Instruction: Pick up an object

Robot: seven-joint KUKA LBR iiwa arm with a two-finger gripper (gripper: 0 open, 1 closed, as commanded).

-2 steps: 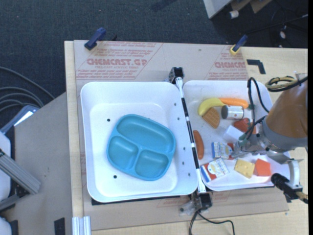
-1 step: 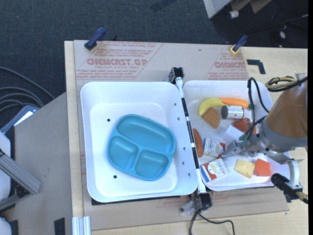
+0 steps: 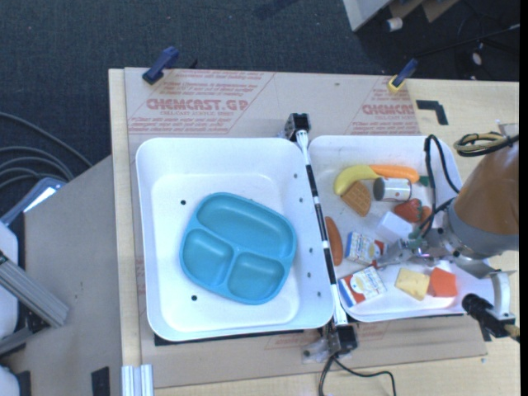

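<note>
The right bin (image 3: 330, 151) holds several toy foods. At its back lie a yellow banana (image 3: 353, 176), an orange carrot (image 3: 394, 172), a tan cracker (image 3: 358, 198) and a silver can (image 3: 393, 190). A red sausage (image 3: 333, 239) lies along the left wall. Near the front are a small white carton (image 3: 360, 247), a red-and-white carton (image 3: 362, 285), a yellow cheese wedge (image 3: 412, 283) and an orange block (image 3: 443, 283). My gripper (image 3: 406, 251) reaches in from the right, low over the bin between the white carton and the cheese. The arm partly hides a red piece (image 3: 407, 211).
The left bin (image 3: 153, 221) carries a blue divided plate (image 3: 238, 247). A black divider rail (image 3: 312, 196) runs between the bins. Blue (image 3: 160, 64) and yellow (image 3: 402, 75) clamps sit on the bench's back edge. Cables (image 3: 441, 167) hang over the right bin's far corner.
</note>
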